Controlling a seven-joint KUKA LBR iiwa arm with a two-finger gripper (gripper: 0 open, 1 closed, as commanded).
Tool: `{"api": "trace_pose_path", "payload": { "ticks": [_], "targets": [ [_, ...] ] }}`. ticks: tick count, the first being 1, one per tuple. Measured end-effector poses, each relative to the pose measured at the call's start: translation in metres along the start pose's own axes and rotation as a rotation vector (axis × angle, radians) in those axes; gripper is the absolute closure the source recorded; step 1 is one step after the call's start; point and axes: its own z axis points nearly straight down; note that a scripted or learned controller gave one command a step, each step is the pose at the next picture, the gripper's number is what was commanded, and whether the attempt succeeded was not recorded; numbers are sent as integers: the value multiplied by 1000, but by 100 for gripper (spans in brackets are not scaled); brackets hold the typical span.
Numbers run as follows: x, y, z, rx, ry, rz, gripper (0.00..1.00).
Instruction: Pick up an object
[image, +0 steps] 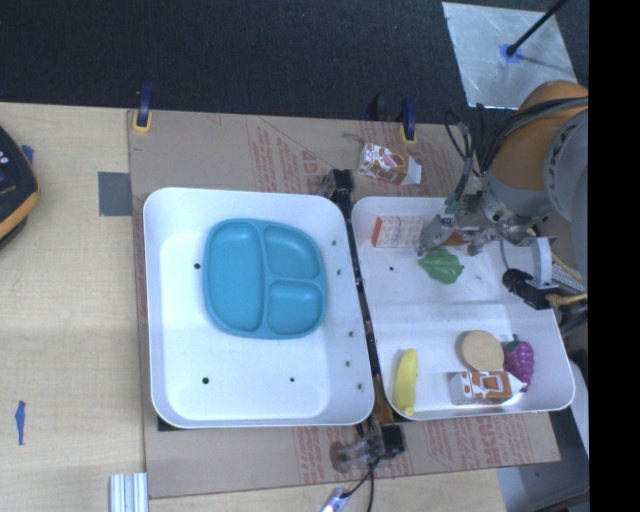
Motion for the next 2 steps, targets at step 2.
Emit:
{"api": "trace_pose_path", "payload": {
  "ticks": [2],
  "targets": [
    [5, -12, -1, 0, -1, 1, 0]
  ]
}}
